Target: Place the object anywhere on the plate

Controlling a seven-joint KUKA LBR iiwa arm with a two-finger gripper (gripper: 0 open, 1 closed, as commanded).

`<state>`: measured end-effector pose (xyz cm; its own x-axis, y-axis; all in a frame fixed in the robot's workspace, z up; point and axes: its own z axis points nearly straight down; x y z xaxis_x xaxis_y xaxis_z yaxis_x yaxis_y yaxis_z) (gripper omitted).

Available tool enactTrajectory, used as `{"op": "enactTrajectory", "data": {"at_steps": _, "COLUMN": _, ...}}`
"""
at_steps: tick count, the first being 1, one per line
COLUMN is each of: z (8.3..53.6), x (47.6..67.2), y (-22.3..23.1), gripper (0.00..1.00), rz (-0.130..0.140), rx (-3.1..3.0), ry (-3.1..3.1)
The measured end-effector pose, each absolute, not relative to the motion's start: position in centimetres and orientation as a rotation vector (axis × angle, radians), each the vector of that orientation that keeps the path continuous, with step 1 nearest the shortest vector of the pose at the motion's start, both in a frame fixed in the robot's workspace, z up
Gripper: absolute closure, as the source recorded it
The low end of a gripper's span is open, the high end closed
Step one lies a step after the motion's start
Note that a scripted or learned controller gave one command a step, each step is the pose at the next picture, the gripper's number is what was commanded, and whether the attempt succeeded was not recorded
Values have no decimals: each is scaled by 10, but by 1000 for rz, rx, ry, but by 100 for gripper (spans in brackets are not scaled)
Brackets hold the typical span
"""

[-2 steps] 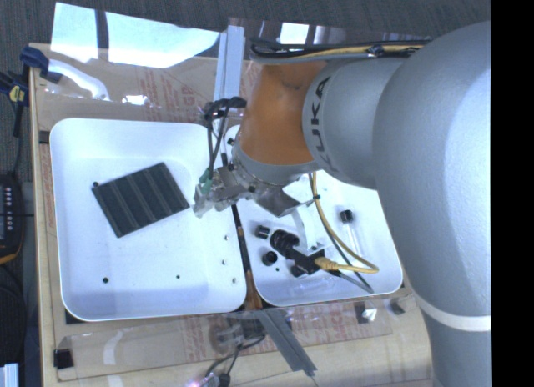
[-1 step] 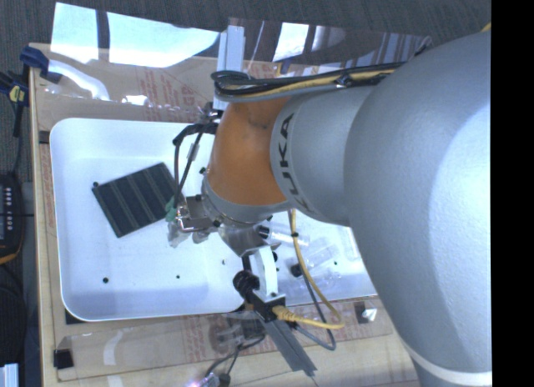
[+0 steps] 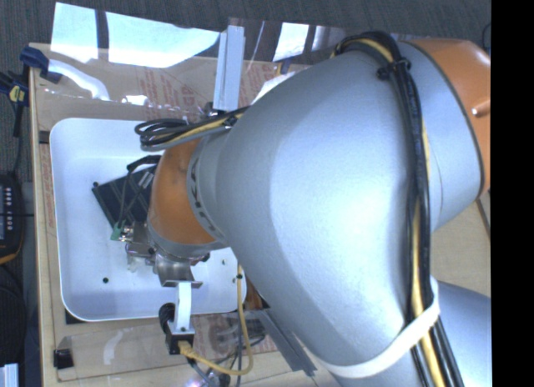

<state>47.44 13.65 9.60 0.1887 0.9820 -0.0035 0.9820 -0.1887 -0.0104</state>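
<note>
The arm [image 3: 334, 210] is reached in from the right over the left white bin [image 3: 71, 210], and most of the bench is covered by it. The gripper [image 3: 133, 243] is lowered into the bin's middle, beneath the orange band [image 3: 171, 202]. A dark flat piece [image 3: 117, 193] is seen just far-left of it, slanted; whether this is the object or the plate cannot be told. The claw's state cannot be told, nor which way the object lies from it.

Arm [image 3: 350, 210]: grey, bulky, reaching in from the right, cables along it. Orange band [image 3: 171, 202] above wrist. Gripper [image 3: 125, 231] low, pointing left.
</note>
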Motion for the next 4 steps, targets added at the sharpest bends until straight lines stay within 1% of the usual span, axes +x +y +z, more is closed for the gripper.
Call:
{"op": "enactTrajectory", "data": {"at_steps": 1, "z": 174, "x": 476, "y": 124, "gripper": 100, "rz": 9, "rx": -2803, "ry": -1410}}
{"op": "enactTrajectory", "data": {"at_steps": 2, "z": 189, "x": 477, "y": 63, "gripper": 100, "rz": 9, "rx": -2874, "ry": -1261}}
{"op": "enactTrajectory", "data": {"at_steps": 3, "z": 270, "x": 477, "y": 112, "gripper": 100, "rz": 10, "rx": -2948, "ry": -1079}}
{"op": "enactTrajectory", "data": {"at_steps": 4, "z": 188, "x": 477, "y": 65, "gripper": 100, "rz": 15, "rx": -2948, "ry": -1075}}
